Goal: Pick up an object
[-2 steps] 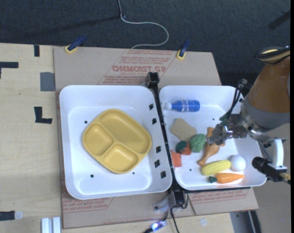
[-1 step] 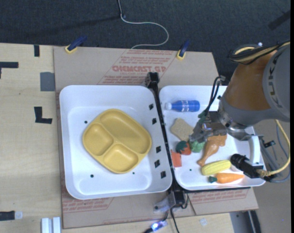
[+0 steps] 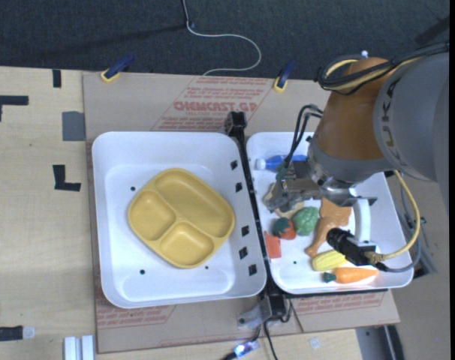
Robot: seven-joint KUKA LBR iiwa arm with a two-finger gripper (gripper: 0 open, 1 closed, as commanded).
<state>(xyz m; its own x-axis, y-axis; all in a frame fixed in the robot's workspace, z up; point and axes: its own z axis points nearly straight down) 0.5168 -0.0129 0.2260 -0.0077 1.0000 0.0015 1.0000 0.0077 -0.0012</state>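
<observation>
Wooden bench (image 3: 32, 201) w/ black marks near its left edge; dark carpet (image 3: 77, 13) beyond the far edge. Cardboard sheet (image 3: 205, 107) w/ red print lies on the bench under both bins. One clamp (image 3: 116, 67) sits at its far-left corner, a second clamp (image 3: 284, 73) further right on the far edge. A thin white cable (image 3: 227, 40) loops down btw them, ending near that edge.

Left bin (image 3: 137, 163): one yellow plate (image 3: 181, 217), three compartments, lying flat approx mid-bin, turned at an angle to the walls.

Right bin (image 3: 299, 265), just beside the left one, holds the toys. Blue-capped bottle (image 3: 269, 163) near the far-left corner. Orange-red piece (image 3: 273, 246) by the left wall, toward the near side. Red toy (image 3: 284, 229) just beside it, touching a green toy (image 3: 305, 220). Gripper (image 3: 281, 197) is low over the bin's left half, just on the far side of the red & green toys; open or closed, can't tell, nor whether it touches either. Tan drumstick (image 3: 331, 223) right of the green toy, mid-bin. Corn (image 3: 326, 261) & carrot (image 3: 351, 274) lie along the near wall, carrot toward the near-right corner. White item (image 3: 361, 220) by the right wall, partly hidden. Grey arm (image 3: 408, 118) w/ orange band (image 3: 351, 118) covers the bin's far-right part.
</observation>
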